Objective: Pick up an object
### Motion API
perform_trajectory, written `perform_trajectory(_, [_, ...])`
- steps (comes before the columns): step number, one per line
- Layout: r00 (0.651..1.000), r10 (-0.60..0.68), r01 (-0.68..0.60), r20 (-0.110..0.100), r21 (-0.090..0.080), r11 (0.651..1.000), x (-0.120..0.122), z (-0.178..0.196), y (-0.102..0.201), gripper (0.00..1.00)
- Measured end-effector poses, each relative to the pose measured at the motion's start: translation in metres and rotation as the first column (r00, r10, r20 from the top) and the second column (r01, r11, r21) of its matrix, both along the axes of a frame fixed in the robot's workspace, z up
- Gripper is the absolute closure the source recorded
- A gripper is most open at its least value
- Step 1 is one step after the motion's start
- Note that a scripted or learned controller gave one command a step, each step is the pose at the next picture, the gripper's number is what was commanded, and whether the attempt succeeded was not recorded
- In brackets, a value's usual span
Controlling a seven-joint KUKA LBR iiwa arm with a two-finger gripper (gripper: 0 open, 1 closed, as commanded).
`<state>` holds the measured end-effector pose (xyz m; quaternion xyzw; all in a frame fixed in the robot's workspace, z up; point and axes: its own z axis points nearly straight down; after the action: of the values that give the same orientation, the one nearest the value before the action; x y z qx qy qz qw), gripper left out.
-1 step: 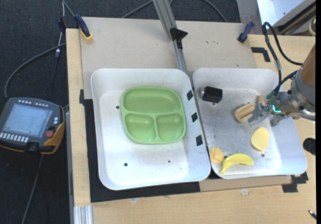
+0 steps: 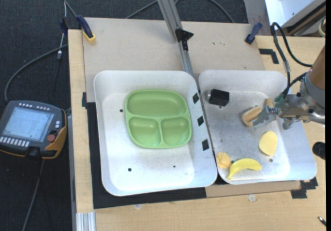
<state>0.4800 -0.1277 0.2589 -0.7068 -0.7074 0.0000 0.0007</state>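
Here, two smooth white bins sit side by side on the bench (image 2: 134,43). The left bin (image 2: 111,173) holds one green plastic plate (image 2: 158,118) with three parts. The right bin (image 2: 305,165) holds one curved yellow banana (image 2: 244,167), one flat yellow slice (image 2: 268,143), and one black block (image 2: 219,97). The gripper (image 2: 261,115) touches a tan, rounded bread piece (image 2: 250,116); I cannot tell if it grips it.

Green divided plate (image 2: 158,119) in the middle of the left bin (image 2: 111,173), gripper (image 2: 265,113) low over the right bin (image 2: 297,170) beside a tan object (image 2: 251,115), yellow banana (image 2: 244,167) by that bin's front edge, pale yellow piece (image 2: 268,143) near it, small black block (image 2: 219,97) toward its back left corner.
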Motion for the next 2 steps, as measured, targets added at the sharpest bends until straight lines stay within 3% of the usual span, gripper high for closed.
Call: perform_trajectory(2, [1.000, -0.002, 0.002, -0.004, 0.002, 1.000, 0.012, -0.107, 0.008, 0.00])
